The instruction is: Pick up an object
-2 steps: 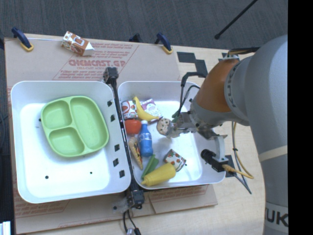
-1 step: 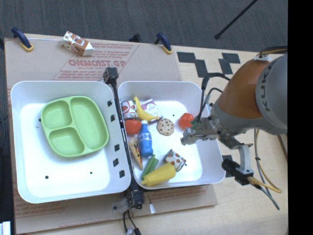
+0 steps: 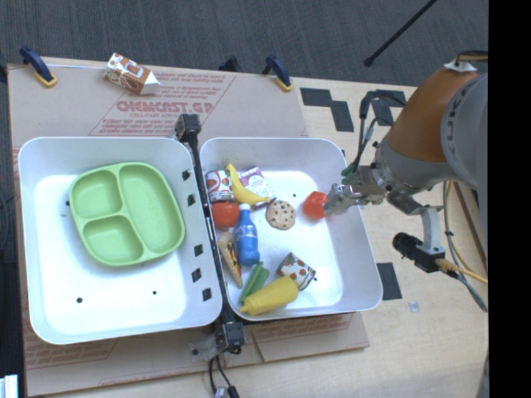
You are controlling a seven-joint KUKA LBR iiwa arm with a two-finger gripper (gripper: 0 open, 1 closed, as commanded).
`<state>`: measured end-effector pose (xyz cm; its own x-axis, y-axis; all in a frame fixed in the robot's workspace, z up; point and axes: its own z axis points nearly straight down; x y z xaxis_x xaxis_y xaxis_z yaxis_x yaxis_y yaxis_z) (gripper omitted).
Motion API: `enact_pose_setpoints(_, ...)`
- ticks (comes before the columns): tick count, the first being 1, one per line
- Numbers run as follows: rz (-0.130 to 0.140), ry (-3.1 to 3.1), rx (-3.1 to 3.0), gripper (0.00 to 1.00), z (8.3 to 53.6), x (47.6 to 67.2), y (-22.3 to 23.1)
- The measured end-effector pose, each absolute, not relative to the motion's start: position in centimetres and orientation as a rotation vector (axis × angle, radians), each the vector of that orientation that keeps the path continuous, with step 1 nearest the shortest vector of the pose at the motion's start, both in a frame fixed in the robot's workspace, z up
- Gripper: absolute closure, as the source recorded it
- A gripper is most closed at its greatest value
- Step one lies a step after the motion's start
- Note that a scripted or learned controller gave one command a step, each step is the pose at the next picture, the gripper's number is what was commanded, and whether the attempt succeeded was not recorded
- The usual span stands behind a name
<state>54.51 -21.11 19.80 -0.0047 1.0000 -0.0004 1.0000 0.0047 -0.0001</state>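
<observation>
Cardboard-topped bench (image 3: 166, 106) with blue clamps (image 3: 37, 65), dark carpet (image 3: 249, 15) behind.

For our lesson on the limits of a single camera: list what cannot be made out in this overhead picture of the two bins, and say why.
- Gripper beside the red object: too small and blurred to judge contact or grip.
- Red object: too small to identify.
- Items under the banana and blue bottle: partly covered.
- Carton print on the cardboard: too small to read.

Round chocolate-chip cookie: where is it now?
The round chocolate-chip cookie lies mid right white bin, between the blue plastic bottle and a small red ball.
</observation>
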Motion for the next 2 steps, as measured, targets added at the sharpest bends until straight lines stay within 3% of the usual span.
enact_pose_setpoints(1, -0.001, 2.227, 2.216, 0.00, 19.8, 54.5, -21.1)
enact_pose_setpoints(2, -0.003, 2.231, 2.217, 0.00, 9.1, 48.8, -21.1)
